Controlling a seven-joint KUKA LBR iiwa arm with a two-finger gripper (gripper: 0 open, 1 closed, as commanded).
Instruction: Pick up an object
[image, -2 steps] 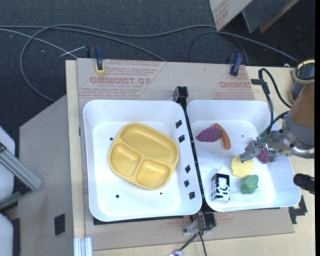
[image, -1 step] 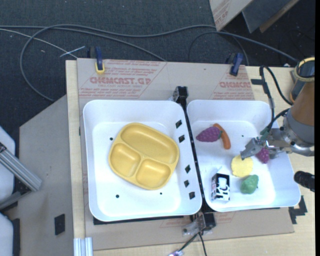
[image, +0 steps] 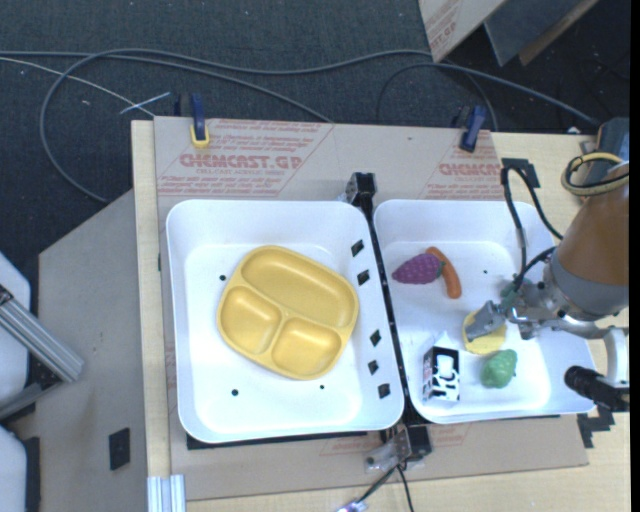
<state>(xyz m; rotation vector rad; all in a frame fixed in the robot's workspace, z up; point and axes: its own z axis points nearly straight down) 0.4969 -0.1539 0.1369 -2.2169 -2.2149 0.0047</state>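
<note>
The right bin (image: 470, 225) holds a purple grape bunch (image: 418, 268), an orange carrot (image: 447, 274), a yellow piece (image: 487, 343), a green toy (image: 499, 368) and a black-and-white carton (image: 442, 374). My gripper (image: 487, 322) hangs low over the right bin, right above the yellow piece and just up-left of the green toy. The arm's grey wrist and orange band (image: 600, 240) reach in from the right. Nothing shows clearly between the fingers.
The left bin (image: 200, 330) holds a yellow sectioned plate (image: 288, 312). A black divider with clips (image: 372, 290) runs between the bins. Cables (image: 520, 220) trail over the right bin's far right side. Blue clamps (image: 198, 118) hold the cardboard base at the back.
</note>
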